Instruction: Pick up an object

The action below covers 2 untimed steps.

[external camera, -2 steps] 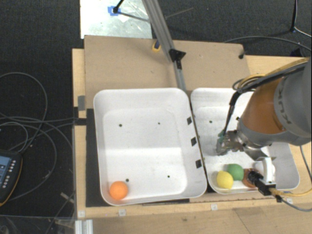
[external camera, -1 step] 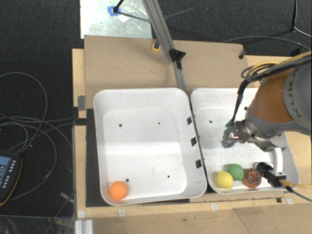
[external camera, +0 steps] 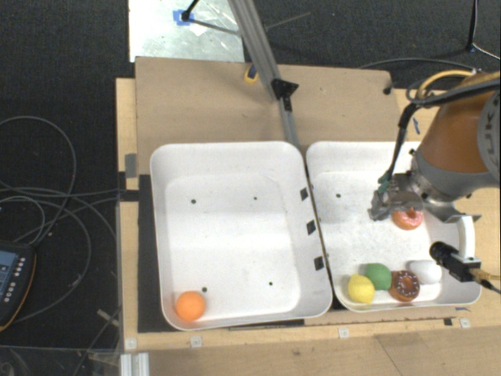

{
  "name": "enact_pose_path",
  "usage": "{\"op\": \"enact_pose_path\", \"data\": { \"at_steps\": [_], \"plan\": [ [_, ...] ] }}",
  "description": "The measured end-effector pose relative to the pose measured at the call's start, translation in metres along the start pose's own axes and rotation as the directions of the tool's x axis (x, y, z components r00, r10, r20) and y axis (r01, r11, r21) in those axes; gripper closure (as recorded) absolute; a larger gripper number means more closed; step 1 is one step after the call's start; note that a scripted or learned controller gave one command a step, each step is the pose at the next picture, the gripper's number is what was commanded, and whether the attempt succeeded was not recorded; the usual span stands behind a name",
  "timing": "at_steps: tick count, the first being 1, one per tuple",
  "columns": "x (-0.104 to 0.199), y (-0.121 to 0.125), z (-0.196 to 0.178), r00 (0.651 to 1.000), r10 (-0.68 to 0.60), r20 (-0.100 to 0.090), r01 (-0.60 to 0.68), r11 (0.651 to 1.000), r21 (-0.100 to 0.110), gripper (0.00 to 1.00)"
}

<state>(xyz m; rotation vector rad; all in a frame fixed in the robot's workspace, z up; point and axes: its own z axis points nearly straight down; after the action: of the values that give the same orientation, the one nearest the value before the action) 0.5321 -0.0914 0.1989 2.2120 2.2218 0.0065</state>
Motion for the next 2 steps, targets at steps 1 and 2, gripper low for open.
{"op": "enact_pose_path", "data": {
  "at_steps": [1, 2],
  "plan": [
    [-0.001, 0.002, -0.054, 1.000, -0.001, 0.000, 0.001, 1.000, -0.001, 1.00],
    [0.056, 0.008, -0.042, 1.000, -0.006, -0.004, 0.006, 1.000, 0.007, 1.00]
  ]
}}
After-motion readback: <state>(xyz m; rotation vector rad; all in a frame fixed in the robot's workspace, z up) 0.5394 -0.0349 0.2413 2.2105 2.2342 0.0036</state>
